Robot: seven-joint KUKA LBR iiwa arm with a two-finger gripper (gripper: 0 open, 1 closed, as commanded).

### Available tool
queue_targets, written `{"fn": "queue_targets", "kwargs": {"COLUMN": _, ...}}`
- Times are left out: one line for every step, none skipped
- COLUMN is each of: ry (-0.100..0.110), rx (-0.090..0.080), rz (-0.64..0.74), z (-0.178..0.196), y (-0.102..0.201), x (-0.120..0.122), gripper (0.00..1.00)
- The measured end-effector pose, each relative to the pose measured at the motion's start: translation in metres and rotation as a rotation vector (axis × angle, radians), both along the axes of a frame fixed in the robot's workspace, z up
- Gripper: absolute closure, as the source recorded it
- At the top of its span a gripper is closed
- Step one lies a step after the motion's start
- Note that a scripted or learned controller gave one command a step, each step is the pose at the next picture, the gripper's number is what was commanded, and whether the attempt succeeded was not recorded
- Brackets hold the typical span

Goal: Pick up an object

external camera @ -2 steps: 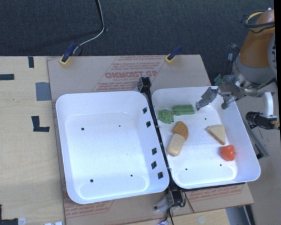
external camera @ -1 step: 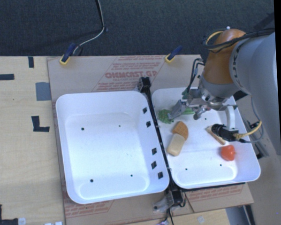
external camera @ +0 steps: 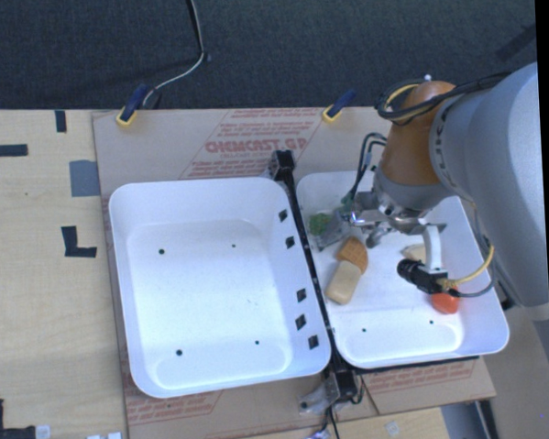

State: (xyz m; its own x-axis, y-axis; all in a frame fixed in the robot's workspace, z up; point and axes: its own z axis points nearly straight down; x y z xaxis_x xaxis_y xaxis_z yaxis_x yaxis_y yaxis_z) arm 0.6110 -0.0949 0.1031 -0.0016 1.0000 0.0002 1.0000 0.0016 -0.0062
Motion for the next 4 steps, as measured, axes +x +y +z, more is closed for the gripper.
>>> {"fn": "queue_targets", "kwargs": {"ry": -0.008, "rx": 0.000, "rz": 0.001, "z": -0.019, "y": -0.019, "x": 0.054, "gripper": 0.00}}
{"fn": "queue_targets", "kwargs": {"ry": -0.006, "rx": -0.001, "rz": 0.001, "z": -0.008, "y": -0.019, "x": 0.052, "gripper": 1.00}}
{"fn": "queue_targets", "kwargs": {"ry": -0.011, "rx": 0.001, "rz": 0.001, "z": 0.087, "y": 0.007, "x": 0.002, "gripper": 1.00}}
{"fn": "queue_targets", "kwargs": {"ry": -0.004, "rx": 0.002, "rz": 0.004, "z": 0.103, "y": 0.054, "x": -0.027, "gripper": 1.00}}
